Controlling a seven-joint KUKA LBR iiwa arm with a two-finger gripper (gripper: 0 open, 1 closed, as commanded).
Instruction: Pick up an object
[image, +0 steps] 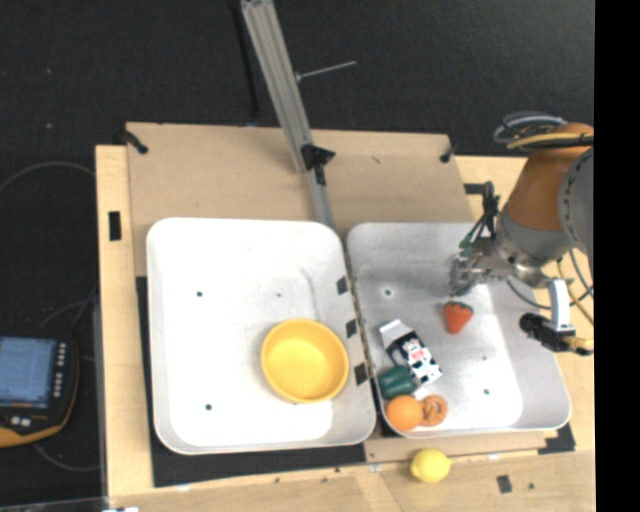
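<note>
- At your far left, a handheld pendant (30, 388) with a lit blue screen lies on the dark floor beside the tabletop (230, 165).
- The left white bin (200, 270) carries a yellow bowl (304, 360), upright, near its front right corner.
- A grey metal pole (285, 95) slants from the top of the view down to the seam between the two bins.
- In the right white bin (500, 395), a small cluster sits at the front left: a white carton with black patches (410, 352), a dark green item (394, 380) touching it, then an orange (403, 413) and a brownish round piece (434, 409) side by side against the front wall.
- A yellow lemon (430, 466) rests outside the bins on the tabletop's front edge, just below that cluster.
- A red strawberry-like object (458, 317) lies on the right bin's floor, near its middle, apart from the cluster.
- The pincer (465, 278) hangs directly above the red object, tips pointing down and close to it; you cannot tell from this angle how far its fingers are spread, and nothing is seen held between them.
- The arm (545, 200), orange-banded, enters from your right.
</note>
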